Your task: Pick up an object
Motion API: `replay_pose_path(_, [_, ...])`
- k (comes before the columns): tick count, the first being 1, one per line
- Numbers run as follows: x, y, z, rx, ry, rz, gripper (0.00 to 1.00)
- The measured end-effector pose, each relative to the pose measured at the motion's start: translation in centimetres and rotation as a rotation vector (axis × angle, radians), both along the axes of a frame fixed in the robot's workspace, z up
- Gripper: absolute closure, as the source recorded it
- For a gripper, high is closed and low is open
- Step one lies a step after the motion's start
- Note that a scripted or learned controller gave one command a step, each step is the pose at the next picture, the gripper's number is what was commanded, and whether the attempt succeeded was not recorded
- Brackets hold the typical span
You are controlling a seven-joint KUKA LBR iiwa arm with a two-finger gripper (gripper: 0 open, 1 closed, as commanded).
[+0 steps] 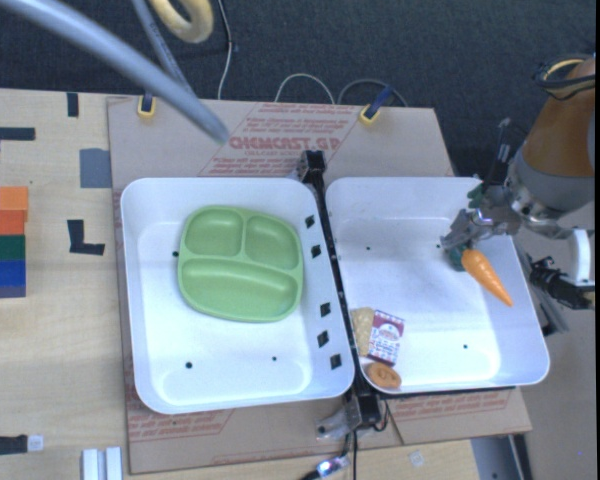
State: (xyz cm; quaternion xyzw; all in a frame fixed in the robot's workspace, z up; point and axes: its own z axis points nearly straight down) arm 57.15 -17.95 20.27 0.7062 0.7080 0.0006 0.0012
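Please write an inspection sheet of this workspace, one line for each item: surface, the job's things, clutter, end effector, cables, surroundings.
Surface: two shallow white bins side by side, left bin and right bin, on a cardboard sheet with red print.
Job's things: carrot in the right bin near its right wall; small red and white packet and two biscuit-like pieces near the divider.
Clutter: green divided plate in the left bin.
End effector: end effector low over the right bin, close to the carrot's green end; grasp cannot be told.
Cables: thin cable loops behind the bins.
Surroundings: coloured blocks at the left edge; dark floor behind.
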Motion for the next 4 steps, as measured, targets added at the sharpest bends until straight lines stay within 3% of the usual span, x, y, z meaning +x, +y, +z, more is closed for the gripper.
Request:
replay_pose_path(1, [0.1,0.0,5.3,-0.001,-0.002,0.0,1.0])
replay_pose_path(4, [-2.0,16.4,1.5,0.002,0.005,0.003,1.0])
